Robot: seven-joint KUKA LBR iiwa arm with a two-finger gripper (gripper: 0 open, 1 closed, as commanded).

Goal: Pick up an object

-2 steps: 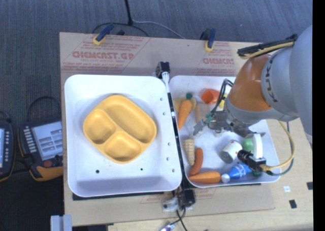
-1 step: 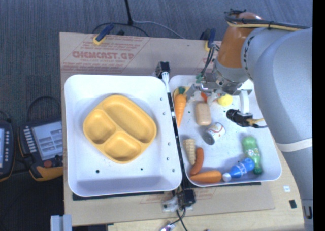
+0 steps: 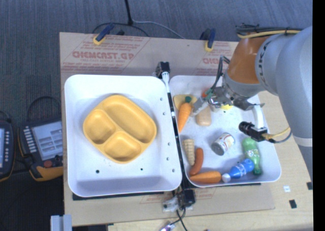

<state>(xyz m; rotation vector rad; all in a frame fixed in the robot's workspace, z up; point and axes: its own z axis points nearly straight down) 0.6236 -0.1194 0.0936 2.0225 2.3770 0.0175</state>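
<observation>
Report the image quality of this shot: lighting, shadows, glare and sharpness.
Camera view: lighting is even and diffuse, with only soft shadows under the yellow tray and along the rim of the left bin; mild glare whitens the floor of the right bin; small items such as the can and blue bottle look slightly soft; the gripper area is blurred and cluttered, so fine detail is lost there.

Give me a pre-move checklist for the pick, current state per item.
1. Gripper over the right bin: ok.
2. Finger state: cannot tell.
3. Object already held: cannot tell; nothing seen between the fingers.
4. Targets nearby: ok; carrot and a beige piece lie just left of and below the gripper.
5. Crowding: not ok; the carrot lies along the bin's left wall, close to other items.
6. Left bin holds the yellow tray, away from the arm: ok.
</observation>
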